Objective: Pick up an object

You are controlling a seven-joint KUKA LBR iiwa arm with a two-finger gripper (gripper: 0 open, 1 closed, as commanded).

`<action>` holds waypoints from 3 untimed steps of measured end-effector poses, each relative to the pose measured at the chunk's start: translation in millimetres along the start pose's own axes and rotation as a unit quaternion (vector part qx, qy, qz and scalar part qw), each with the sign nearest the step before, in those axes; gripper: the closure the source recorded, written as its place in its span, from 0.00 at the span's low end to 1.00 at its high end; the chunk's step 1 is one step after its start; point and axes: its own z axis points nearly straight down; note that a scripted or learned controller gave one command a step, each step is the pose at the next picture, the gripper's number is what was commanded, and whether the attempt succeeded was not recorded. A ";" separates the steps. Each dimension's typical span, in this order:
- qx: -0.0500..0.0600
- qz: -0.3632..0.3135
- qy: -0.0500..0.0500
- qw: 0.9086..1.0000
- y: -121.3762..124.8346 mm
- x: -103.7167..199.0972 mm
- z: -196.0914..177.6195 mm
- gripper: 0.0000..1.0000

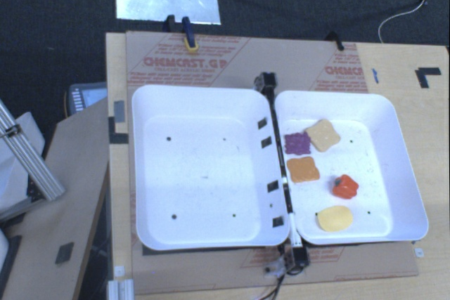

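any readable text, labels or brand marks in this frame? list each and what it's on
"CHEMCAST" plus a few more characters, possibly "GP", in red: on the brown sheet under the bins, behind the left bin.
"CHEMCAST" again, in red, printed at a slant: same sheet, behind the right bin; the characters after it are too blurred to read.
Faint red print on the sheet's front edge below the bins: unreadable.
No text visible on the bins or the items inside them.

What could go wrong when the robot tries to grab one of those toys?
The purple piece, tan piece and orange square lie close together, so a grab might nudge a neighbour or catch two. The purple and orange ones also sit near the right bin's inner wall, leaving little room. The yellow piece looks rounded and might slip.
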 end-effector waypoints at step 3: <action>-0.002 -0.003 0.000 1.000 0.6 0.1 -11.0 0.00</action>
